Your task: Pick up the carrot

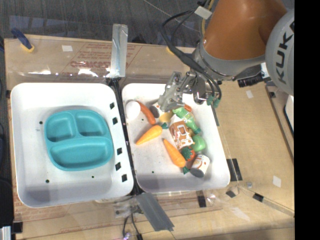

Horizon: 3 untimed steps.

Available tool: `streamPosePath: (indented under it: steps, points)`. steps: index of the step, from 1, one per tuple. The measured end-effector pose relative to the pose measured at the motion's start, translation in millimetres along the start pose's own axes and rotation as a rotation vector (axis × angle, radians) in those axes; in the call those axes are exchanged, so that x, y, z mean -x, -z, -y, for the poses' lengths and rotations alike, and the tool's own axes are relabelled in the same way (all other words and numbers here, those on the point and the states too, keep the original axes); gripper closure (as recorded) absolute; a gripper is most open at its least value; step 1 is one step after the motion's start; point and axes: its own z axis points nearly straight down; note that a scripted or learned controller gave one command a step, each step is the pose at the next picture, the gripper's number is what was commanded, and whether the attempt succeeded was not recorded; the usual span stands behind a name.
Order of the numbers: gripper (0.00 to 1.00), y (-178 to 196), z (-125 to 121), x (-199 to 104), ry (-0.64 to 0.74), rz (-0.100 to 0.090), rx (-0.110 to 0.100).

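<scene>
Two orange carrots lie in the right bin (215, 179). One carrot (149, 134) rests near the bin's middle with its tip pointing left. The second carrot (174, 153) lies slanted just to its lower right. A darker orange-red stick-shaped piece (147, 113) sits above them, next to a white egg-like ball (132, 109). My gripper (167, 102) hangs over the upper middle of this bin, just right of the orange-red piece and up and to the right of the first carrot. I see nothing held in it.
A printed carton (181, 134), green toy pieces (199, 143) and a small can (199, 166) crowd the right bin's right side. The left bin (30, 184) holds a teal divided plate (77, 139). A black divider (120, 134) with clips separates the bins.
</scene>
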Motion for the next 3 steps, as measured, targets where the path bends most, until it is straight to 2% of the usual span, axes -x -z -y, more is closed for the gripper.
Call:
streamPosePath:
  steps: [1,2,3]
  points:
    - [1.0,-54,-8,-74,-0.541,-0.015,-0.006]
    - [1.0,-44,-9,-73,-0.534,-0.014,-0.007]
    - [1.0,-85,-26,-76,-0.069,-0.013,-0.002]
